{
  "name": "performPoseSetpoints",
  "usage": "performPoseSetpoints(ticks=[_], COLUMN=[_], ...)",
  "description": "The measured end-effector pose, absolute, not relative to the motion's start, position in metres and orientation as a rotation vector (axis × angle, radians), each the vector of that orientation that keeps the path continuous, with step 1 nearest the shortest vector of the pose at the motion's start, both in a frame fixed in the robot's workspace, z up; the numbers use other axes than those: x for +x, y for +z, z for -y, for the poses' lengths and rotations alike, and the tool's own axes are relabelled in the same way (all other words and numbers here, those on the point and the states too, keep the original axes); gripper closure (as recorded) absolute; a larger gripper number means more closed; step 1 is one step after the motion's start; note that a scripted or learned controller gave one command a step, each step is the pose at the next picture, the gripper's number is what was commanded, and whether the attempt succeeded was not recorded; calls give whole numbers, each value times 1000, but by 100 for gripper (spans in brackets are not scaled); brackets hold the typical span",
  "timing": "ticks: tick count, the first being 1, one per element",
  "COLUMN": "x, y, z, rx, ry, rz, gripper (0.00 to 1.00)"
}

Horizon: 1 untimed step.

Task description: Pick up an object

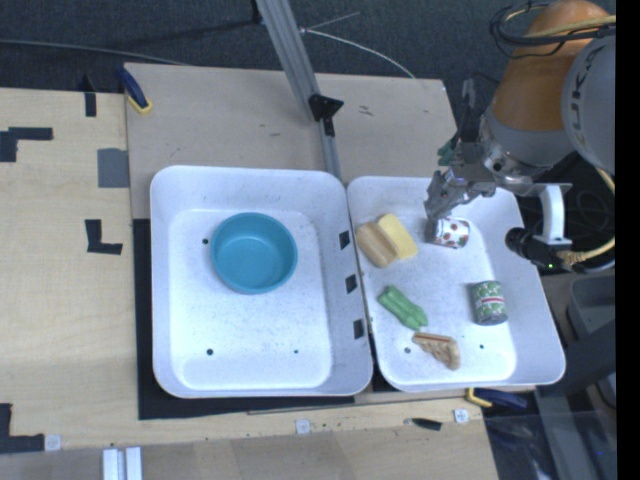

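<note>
I am watching through one fixed camera that is hanging above the bench (250,98) and looking down at a slant, taking in the left bin (180,358) and the right bin (530,368) side by side across the middle. It is sitting far enough back that dark floor is showing along the top, while the arm (550,68) is reaching in from the right edge.

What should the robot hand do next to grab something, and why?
Probably drop straight down a little. The hand hangs just above the small cup in the right bin, and nothing shows between its fingers yet. The cup lies apart from the yellow sponge, so there seems room.
</note>
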State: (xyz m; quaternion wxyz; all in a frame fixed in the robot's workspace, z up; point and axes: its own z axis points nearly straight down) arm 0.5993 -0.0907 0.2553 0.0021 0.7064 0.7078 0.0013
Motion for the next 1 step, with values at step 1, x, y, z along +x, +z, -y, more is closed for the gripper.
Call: performPoseSetpoints(ticks=[1], x=[600], y=[297], z=[91], rx=[2217], ry=[3], rz=[-2221], gripper=[100])
